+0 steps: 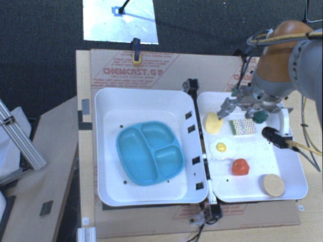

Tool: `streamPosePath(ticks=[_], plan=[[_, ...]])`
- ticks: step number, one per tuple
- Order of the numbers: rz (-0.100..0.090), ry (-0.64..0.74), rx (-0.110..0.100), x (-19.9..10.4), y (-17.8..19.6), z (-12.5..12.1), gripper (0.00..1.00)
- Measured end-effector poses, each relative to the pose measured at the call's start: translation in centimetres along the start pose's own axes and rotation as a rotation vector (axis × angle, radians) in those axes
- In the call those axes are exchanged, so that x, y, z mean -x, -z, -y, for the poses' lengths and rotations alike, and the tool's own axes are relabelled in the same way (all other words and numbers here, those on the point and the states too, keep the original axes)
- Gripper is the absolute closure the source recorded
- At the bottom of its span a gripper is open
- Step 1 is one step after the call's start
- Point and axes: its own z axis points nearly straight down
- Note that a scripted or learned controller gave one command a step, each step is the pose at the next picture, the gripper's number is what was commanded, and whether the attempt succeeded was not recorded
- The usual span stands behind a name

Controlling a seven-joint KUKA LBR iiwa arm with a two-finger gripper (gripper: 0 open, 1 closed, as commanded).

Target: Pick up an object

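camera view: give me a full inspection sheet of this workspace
surface: left bin and right bin, both white, side by side on a cardboard sheet
job's things: in the right bin, a yellow piece, fried egg toy, red piece, tan disc and patterned packet
clutter: blue divided plate in the left bin
gripper: low over the right bin's back, next to the yellow piece
cables: dark wires by the wrist
surroundings: dark floor, metal sheet, yellow clamp

At the bench, the grey arm (305, 64) runs out of frame at the right. Its wrist covers the far rim of the right bin (288, 166) and part of a teal round object (260, 117). The print on the speckled card (244, 127) is too small to read.
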Motion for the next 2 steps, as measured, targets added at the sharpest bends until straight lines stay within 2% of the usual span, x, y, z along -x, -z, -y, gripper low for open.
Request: streamPosePath(ticks=[1, 2], plan=[[0.001, 0.002, 0.013, 0.0, 0.8, -0.3, 0.0], [0.001, 0.0, 0.01, 0.2, -3.7, 0.3, 0.0]])
